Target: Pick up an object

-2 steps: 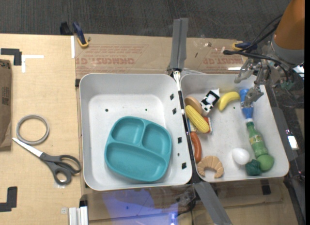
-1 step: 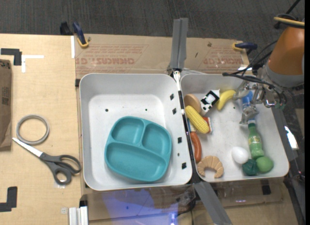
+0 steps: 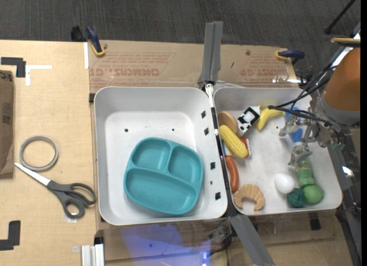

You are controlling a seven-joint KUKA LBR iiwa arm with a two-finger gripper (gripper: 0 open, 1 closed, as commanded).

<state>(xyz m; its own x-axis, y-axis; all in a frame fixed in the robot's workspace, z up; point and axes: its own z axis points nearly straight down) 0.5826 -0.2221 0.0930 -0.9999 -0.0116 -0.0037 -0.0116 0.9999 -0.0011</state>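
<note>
One gripper above right bin, seemingly empty.

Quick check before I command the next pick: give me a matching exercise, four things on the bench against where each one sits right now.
Things:
1. teal divided plate
2. scissors
3. croissant
4. white egg

Places:
A. on the wooden bench top, left of both bins
B. near front edge of the right bin, below the sausage
C. in the left bin
D. in the right bin, just left of the green items

Pairs: 1-C, 2-A, 3-B, 4-D
</note>
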